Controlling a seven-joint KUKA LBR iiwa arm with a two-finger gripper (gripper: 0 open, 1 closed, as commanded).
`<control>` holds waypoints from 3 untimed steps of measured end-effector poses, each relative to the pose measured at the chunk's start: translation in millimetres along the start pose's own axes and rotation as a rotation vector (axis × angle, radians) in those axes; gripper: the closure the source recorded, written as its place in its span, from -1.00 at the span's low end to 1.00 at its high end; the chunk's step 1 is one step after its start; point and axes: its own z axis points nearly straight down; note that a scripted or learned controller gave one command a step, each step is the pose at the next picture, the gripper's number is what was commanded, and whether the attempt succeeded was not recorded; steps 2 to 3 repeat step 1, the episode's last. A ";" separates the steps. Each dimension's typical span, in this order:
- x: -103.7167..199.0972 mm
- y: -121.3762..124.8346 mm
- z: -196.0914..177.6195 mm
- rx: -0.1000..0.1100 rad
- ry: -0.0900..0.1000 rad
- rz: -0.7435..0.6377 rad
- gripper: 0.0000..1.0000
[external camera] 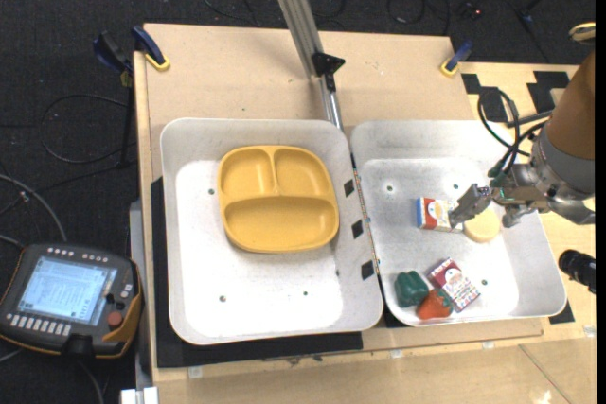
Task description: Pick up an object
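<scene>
2 white bins sit side by side. The left bin holds a yellow divided plate. In the right bin lie a green block, a red piece, a small packet and a small carton. The gripper stands spread wide over a pale yellow disc, gripping nothing, one finger just beside the carton.

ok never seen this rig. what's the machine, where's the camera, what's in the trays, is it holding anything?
One fixed camera looks down at a slant on a bench with two shallow white bins. The robot arm reaches in from the right; its pincer hangs over the right bin, just above a pale yellow piece. Nothing is visibly held. That bin also holds a small carton, a green item, a red item and a printed packet. The left bin holds a yellow divided plate.
</scene>
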 end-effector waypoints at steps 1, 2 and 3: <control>-0.1 0.0 -0.1 0.000 0.000 0.001 -1.00; -0.1 0.0 -0.1 0.000 0.000 0.001 -1.00; -0.1 0.0 -0.1 0.000 0.000 0.001 -1.00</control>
